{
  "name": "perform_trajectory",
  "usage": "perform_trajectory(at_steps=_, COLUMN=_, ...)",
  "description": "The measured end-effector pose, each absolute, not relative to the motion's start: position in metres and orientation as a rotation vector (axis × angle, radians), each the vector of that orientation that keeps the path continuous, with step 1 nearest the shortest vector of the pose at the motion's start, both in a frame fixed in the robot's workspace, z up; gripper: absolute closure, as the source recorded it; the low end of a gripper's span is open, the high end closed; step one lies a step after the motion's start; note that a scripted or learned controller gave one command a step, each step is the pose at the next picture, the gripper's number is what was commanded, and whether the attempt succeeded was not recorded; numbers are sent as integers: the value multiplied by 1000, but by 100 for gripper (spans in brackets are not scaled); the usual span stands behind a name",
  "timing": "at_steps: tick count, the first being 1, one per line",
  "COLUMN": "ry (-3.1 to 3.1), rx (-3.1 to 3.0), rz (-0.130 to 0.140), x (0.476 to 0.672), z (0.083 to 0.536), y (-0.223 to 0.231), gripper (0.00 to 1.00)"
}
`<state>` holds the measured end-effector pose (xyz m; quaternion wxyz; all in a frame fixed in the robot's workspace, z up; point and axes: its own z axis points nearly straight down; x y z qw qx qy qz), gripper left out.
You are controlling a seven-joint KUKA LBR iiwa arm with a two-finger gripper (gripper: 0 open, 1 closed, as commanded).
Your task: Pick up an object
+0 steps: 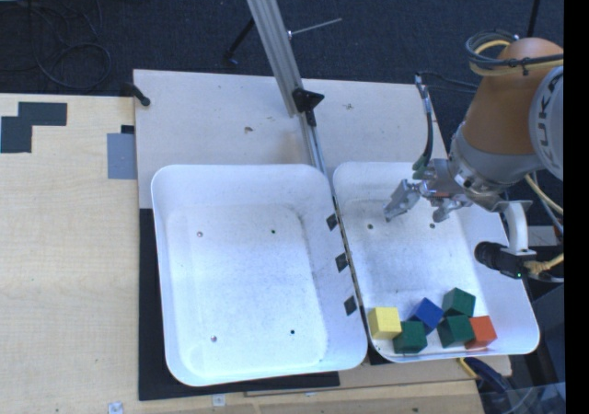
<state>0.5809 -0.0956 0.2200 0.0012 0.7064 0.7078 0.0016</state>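
We see the gripper poised over the far part of the right bin, its two fingers spread apart with nothing between them. The grey arm, with its orange band, reaches in from the right above that bin's far right corner. Well apart from the gripper, at the near end of the same bin, we find the blocks huddled together: a yellow block on the left, a blue block just beside it, a green block at the near edge, a second green block farther back, a third green block beside an orange-red block at the right. The left bin sits alongside, the two bins touching along a seam with black clips. Both rest on the pale desk, from which a slanted metal rail rises at the far side.
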Motion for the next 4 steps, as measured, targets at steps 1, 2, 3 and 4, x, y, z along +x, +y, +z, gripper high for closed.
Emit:
perform_trajectory(at_steps=1, ry=2222, rx=2228, rz=-3, x=530, z=239, y=-87, gripper=0)
perform_trajectory(at_steps=2, ry=2214, rx=2226, rz=-4, x=554, z=244, y=-168, gripper=0)
perform_trajectory(at_steps=3, ry=2229, rx=2225, rz=-6, x=577, z=170, y=-153, gripper=0)
perform_trajectory(at_steps=4, ry=2225, rx=2217, rz=0, x=592, z=89, y=-153, gripper=0)
